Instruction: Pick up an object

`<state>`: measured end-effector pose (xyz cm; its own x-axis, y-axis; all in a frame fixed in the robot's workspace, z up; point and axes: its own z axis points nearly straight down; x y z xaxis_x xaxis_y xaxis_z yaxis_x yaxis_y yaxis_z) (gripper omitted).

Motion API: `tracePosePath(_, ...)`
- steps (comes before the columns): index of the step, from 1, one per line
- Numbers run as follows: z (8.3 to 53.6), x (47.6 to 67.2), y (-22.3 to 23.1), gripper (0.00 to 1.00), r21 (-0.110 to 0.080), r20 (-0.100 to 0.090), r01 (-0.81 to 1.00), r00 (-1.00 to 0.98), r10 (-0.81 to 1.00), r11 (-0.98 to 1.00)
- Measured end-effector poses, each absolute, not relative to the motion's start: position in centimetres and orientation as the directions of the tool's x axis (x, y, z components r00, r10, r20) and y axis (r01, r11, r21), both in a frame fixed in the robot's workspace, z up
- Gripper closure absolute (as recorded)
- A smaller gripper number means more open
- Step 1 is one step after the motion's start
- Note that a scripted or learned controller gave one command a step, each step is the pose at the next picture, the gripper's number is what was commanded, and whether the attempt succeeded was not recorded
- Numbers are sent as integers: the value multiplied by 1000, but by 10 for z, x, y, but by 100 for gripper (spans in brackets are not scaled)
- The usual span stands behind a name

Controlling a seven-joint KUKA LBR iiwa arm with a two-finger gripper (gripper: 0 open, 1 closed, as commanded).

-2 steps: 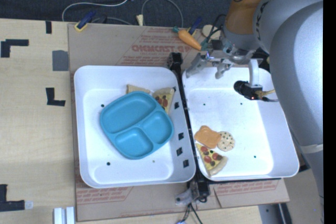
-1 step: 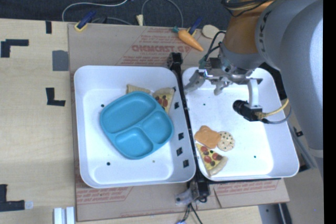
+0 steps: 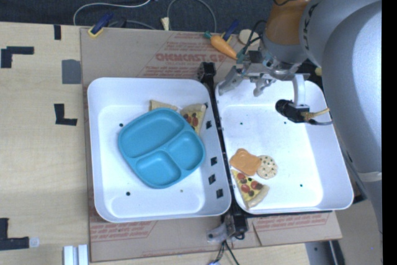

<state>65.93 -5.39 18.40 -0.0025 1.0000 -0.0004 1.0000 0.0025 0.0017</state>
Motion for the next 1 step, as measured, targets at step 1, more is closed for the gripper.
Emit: tracePosePath(1, 184, 580, -29, 0, -7, 1, 1000, 0, 1000, 0)
